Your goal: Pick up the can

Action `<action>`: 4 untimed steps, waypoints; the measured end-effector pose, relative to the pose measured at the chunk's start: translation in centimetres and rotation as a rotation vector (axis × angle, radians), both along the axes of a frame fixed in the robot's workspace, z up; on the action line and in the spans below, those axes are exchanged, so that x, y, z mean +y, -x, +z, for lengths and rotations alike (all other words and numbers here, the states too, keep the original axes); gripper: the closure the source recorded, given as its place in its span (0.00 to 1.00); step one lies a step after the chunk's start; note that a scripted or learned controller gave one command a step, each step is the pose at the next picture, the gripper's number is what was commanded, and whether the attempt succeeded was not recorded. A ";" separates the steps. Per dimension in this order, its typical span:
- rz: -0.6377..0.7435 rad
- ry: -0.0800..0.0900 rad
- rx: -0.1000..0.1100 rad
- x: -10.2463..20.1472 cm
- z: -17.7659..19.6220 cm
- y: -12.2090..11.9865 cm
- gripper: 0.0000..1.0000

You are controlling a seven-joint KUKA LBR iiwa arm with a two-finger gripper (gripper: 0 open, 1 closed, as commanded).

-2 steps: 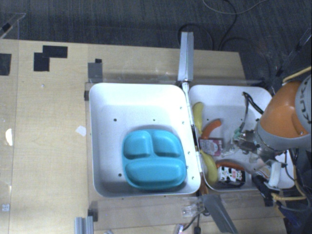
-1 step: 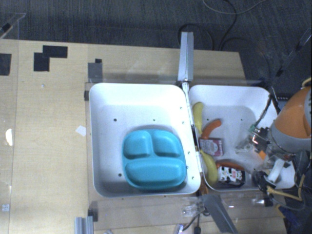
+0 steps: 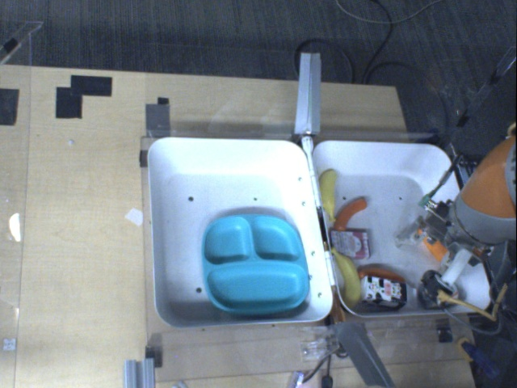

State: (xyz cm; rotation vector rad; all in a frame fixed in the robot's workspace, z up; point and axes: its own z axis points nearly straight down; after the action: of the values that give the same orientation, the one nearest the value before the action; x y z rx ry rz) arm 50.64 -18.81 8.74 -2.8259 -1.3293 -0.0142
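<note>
Two white bins on desk: left holds one blue tray; right holds two bananas, one can, my pincer, grip state unclear.

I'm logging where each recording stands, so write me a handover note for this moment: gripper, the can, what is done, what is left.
Gripper: over the right side of the right bin, reaching in from the right. Too blurred to judge its state.
Can: dark, lying on its side at the near edge of the right bin, next to the lower banana and clear of the gripper.
Also there: a second banana, a sausage and a small packet. The left bin holds a blue divided tray.
Done: the can is not picked up.
Left: move to the can, grasp it and lift it.
</note>
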 end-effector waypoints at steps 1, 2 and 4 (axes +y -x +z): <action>0.020 0.019 0.002 1.0 3.5 1.1 0.00; 0.029 0.018 0.003 1.1 4.2 1.0 1.00; 0.006 0.020 0.005 7.7 7.8 -0.9 1.00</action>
State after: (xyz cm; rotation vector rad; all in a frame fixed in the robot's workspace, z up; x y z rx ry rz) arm 51.50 -11.08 16.52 -2.8368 -1.3444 0.0064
